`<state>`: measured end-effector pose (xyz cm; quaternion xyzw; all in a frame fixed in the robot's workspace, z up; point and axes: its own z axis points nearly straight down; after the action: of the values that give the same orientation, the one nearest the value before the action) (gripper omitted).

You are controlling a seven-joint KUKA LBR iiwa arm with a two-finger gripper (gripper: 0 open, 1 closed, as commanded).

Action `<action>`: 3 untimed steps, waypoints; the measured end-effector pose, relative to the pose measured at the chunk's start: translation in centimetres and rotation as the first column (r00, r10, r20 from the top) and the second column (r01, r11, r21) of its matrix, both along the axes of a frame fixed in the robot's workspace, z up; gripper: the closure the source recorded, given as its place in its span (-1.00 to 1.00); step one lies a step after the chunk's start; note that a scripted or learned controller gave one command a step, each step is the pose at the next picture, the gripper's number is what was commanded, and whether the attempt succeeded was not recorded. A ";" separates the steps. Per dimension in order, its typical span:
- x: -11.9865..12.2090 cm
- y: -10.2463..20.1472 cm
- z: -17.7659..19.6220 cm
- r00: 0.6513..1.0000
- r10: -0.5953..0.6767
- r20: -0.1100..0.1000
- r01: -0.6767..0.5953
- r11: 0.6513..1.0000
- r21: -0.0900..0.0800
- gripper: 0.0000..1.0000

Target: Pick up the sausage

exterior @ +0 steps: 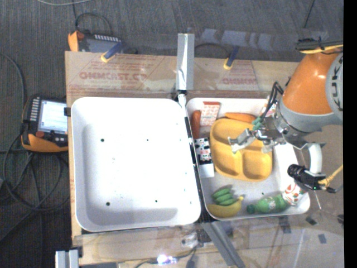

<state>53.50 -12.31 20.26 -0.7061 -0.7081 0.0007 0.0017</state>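
At far left, off the bench, we see an orange-and-black handset (46, 124) lying on the dark floor among cables. Next comes the left bin (134, 163), a shallow white tray whose floor shows only a few small dark specks. A grey upright post (184, 63) stands at the back, above the seam where the two bins meet.

The right bin (304, 208) holds all the objects. The sausage (196, 125), reddish-brown and slender, lies along this bin's left wall near its back corner, just beside a red-and-white carton (209, 113). Below it along the same wall sits a small black-and-white box (203, 150). A yellow divided tray (241, 149) occupies the bin's centre, with an orange carrot-like piece (241, 116) at its rear edge. Near the front wall we find green pods (223, 195) resting against a banana (227, 207), then a green bottle (269, 204).

The gripper (246, 138) hangs over the yellow tray, reaching in from the arm (312, 88) at right. We cannot tell whether it is spread or pressed together, and nothing is seen pinched in it. The sausage lies to the gripper's left, slightly toward the back, apart from it, with the tray's left rim between them.
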 end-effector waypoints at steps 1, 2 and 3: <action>3.2 3.9 8.4 0.999 0.034 0.002 -0.034 0.999 -0.002 -1.00; -0.2 4.6 0.9 0.973 0.229 0.001 -0.229 0.973 0.000 -1.00; 2.3 0.7 -9.7 0.982 0.189 0.013 -0.189 0.982 -0.007 -1.00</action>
<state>55.78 -11.64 10.57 -0.6359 -0.7718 -0.0017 -0.0051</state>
